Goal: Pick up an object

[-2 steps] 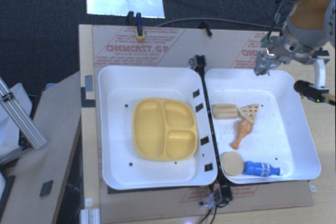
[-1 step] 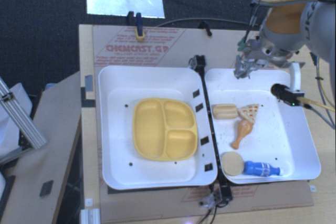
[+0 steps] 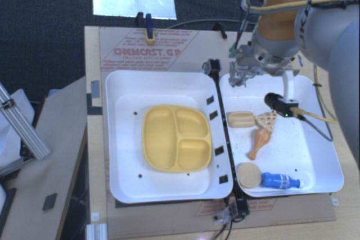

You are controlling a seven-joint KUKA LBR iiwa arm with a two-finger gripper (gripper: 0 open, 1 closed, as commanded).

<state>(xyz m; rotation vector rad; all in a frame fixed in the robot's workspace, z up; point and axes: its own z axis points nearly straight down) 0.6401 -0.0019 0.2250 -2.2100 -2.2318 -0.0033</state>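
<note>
While the arm [image 3: 315, 14] reaches in over the desk's [image 3: 93, 121] right side, the tool [image 3: 239, 77] hangs over the far-left corner of the right bin [image 3: 329, 163], holding nothing.

Its fingers point down above bare bin floor, apart from every object; how wide they stand cannot be told from this slant. In the right bin, a tan bread piece [image 3: 241, 119] lies near the left wall, a waffle wedge [image 3: 266, 120] just beside it, a drumstick [image 3: 259, 142] below them, and a round cracker [image 3: 249, 175] and a blue bottle [image 3: 279, 180] along the near edge. The left bin [image 3: 121, 93] holds a yellow divided plate [image 3: 176, 137] at its middle.
</note>
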